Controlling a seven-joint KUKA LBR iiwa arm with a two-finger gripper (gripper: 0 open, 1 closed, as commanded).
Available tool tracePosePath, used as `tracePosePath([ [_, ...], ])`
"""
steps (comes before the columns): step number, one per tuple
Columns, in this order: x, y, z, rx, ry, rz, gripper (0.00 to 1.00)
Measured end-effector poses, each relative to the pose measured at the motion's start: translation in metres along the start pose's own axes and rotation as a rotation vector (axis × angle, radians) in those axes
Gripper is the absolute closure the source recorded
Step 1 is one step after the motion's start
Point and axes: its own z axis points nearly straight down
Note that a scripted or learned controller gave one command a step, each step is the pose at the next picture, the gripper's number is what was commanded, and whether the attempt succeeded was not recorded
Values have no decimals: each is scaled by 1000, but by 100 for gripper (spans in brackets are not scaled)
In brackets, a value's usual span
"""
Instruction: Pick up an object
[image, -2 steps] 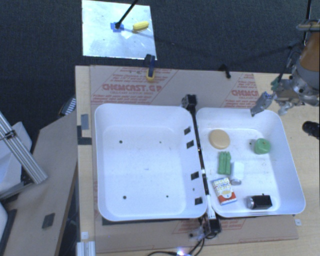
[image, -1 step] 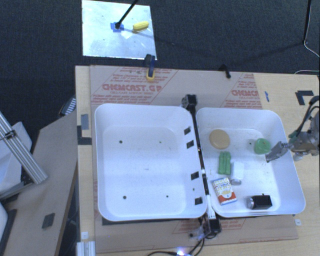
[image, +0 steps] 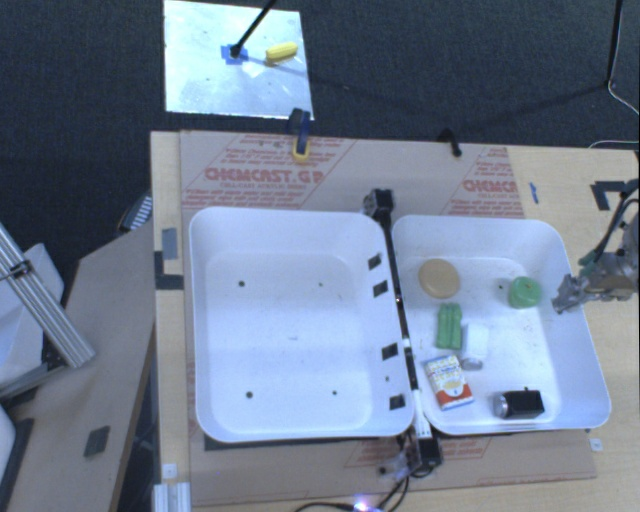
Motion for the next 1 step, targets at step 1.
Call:
tracePosePath([
  [1,1,64,-9,-2,0,-4,100],
])
